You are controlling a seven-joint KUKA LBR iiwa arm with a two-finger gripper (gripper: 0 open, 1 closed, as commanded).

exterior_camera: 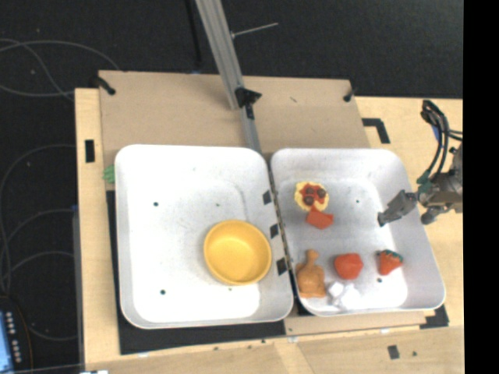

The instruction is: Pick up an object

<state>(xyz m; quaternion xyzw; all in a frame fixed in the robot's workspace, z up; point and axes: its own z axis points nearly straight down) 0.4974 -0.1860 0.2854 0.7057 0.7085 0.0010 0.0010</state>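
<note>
Tool (412,211) with fingers spread, above smooth white right bin (366,162), near round yellow bowl (237,252)

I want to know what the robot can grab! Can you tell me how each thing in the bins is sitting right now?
yellow bowl: upright, in the left bin.
tart with red berries: flat, in the right bin.
red piece: lying just below the tart.
tomato: resting alone.
strawberry: lying near the right wall.
brown drumstick: lying by the left wall.
white lump: beside the drumstick.
gripper: over the right bin's edge, holding nothing.
</note>
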